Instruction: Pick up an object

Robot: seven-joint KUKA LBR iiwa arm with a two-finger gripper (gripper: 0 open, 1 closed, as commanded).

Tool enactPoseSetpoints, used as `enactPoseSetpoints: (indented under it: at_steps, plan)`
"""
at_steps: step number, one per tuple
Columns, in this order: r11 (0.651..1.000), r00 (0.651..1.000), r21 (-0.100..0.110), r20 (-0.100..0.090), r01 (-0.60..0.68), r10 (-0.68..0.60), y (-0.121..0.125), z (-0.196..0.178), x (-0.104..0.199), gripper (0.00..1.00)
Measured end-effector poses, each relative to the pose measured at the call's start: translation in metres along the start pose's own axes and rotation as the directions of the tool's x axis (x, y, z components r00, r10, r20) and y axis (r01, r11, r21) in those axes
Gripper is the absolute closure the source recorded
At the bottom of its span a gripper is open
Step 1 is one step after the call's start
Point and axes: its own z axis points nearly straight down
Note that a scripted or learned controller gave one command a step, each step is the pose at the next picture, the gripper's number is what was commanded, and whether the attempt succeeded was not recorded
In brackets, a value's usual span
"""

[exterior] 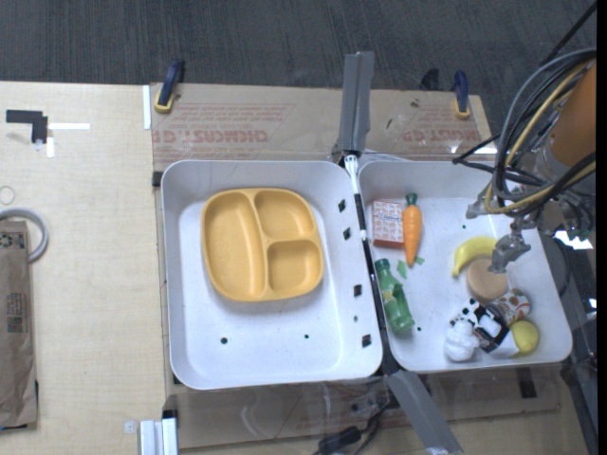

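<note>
Where gripper [509, 251] hovers, banana [471, 252] beside

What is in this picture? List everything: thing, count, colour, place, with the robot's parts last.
shallow white bin: two, white, side by side on the bench
divided yellow plastic plate: one, yellow, in the left bin
small red-and-white box: one, in the right bin, far left corner
toy carrot: one, orange with a green top, beside the box
green plastic bottle: one, green, along the right bin's left wall
toy banana: one, yellow, right bin, centre
round tan disc: one, tan, below the banana
small lemon-like fruit: one, yellow, near right corner
blue clamp: two, blue, bench's far edge
gripper: one, grey metal, over the banana and disc
</note>
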Motion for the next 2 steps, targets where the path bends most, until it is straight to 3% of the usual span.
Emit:
enactPoseSetpoints:
  at_steps: [1,2]
  plan:
    - [0.950,0.950,0.001,0.004,0.313,-0.313,0.056,0.054,-0.040,0.00]
    - [0.952,0.952,0.003,0.012,0.307,-0.307,0.055,0.043,-0.042,1.00]
